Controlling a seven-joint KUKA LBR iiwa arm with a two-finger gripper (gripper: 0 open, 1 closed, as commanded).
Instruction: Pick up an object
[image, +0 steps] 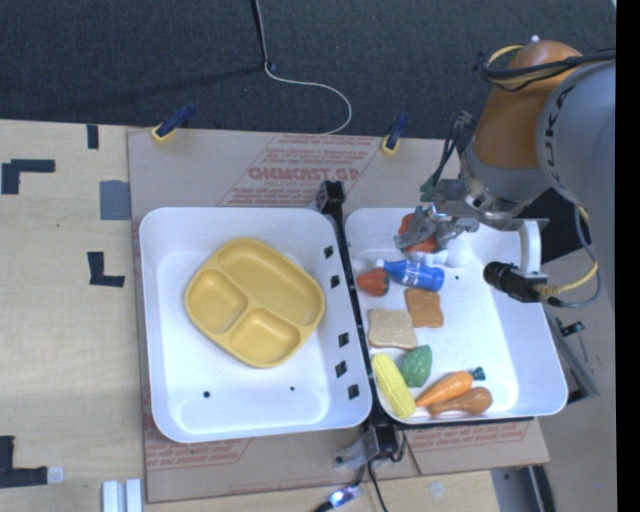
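**Fingers low over the red piece at the right bin's far edge**

While we watched, the gripper (425, 232) sat low in the right bin (520, 330), at a small red object (420, 226) near the far wall. We could not tell whether it was held. A blue bottle (414, 273) lay crosswise just nearer us; open floor remained rightward.

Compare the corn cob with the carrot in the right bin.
The corn cob is yellow all over; the carrot is orange with a green tip. The corn cob lies against the bin's left wall, the carrot further right. The corn cob looks thicker, the carrot tapers. Both lie flat near the bin's front edge.
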